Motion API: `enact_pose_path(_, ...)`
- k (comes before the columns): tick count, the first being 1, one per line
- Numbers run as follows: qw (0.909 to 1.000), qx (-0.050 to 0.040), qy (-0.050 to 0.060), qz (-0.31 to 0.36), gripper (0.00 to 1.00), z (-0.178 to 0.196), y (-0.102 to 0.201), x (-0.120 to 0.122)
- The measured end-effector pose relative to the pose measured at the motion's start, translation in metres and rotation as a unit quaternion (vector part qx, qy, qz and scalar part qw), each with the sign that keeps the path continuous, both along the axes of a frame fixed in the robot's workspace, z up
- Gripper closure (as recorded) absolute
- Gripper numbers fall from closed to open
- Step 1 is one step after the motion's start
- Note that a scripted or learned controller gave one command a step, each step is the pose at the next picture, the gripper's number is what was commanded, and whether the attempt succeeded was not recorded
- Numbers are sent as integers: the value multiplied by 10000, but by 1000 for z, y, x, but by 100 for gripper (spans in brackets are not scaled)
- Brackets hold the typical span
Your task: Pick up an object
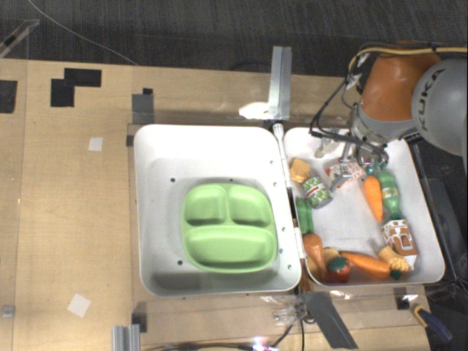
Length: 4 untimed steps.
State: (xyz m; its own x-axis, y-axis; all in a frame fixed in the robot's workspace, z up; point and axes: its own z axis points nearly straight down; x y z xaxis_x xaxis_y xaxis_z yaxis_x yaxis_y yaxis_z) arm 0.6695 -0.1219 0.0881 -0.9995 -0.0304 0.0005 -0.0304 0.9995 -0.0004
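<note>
Toys crowd the right-hand shallow white bin (428, 218) on the wooden bench (66, 218), and everything else can be placed from that bin. Over its far edge hangs the grey arm with the orange band (391, 86), reaching in from the right, and its gripper (349, 165) sits low in the bin's far half, right over a small crumpled red-and-white packet (342, 172). Cables and glare blur that spot, so I cannot tell whether the gripper is closed, released, or grasping anything. Just right of the gripper, an orange plastic carrot (374, 197) lies lengthwise beside a green bottle-shaped toy (388, 189) along the bin's right wall. On the gripper's other side, towards the bin's left wall, sit a small can with a red-and-green label (316, 192) and a yellow chunk (300, 170). Along the bin's near wall lie a second orange carrot (363, 263), a red round fruit with a green top (338, 268) and a brown-and-white little carton (399, 238). Touching the bin's left side is the other white bin (157, 159), which carries a light green divided plastic plate (229, 225).
</note>
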Motion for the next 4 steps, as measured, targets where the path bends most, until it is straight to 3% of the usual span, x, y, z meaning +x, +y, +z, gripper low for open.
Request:
enact_pose_path(1,9995,-2,-58,-313,0,1,-17,-68)
enact_pose_path(2,9981,-14,-68,-620,0,2,-67,-129)
enact_pose_path(3,9856,21,-79,-1692,0,1,12,-61)
enact_pose_path(4,9923,7,-84,-1238,0,2,-8,-88)
